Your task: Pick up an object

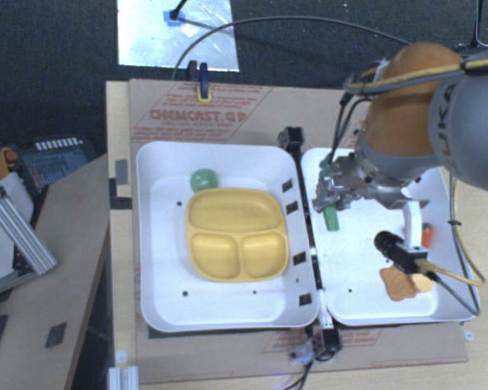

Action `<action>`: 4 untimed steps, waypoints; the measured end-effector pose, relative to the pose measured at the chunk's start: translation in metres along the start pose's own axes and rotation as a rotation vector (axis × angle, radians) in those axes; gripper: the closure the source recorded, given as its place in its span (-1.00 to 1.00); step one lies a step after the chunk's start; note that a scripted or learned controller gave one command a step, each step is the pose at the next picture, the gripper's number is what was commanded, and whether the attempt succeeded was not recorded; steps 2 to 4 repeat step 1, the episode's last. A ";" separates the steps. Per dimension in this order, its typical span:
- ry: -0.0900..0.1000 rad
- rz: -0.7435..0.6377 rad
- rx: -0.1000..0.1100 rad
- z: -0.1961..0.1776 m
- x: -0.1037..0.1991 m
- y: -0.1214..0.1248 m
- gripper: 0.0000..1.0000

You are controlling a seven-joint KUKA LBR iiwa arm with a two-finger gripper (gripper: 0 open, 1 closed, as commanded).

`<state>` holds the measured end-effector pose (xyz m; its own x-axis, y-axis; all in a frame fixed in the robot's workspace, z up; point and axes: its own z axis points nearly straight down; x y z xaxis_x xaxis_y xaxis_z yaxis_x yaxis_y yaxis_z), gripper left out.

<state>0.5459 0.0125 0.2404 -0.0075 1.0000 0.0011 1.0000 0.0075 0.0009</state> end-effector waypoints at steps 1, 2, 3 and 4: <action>0.000 0.001 0.001 0.016 0.052 -0.019 1.00; 0.000 0.001 0.001 0.016 0.052 -0.019 1.00; 0.000 0.001 0.001 0.016 0.052 -0.019 1.00; 0.000 0.001 0.001 0.016 0.052 -0.019 1.00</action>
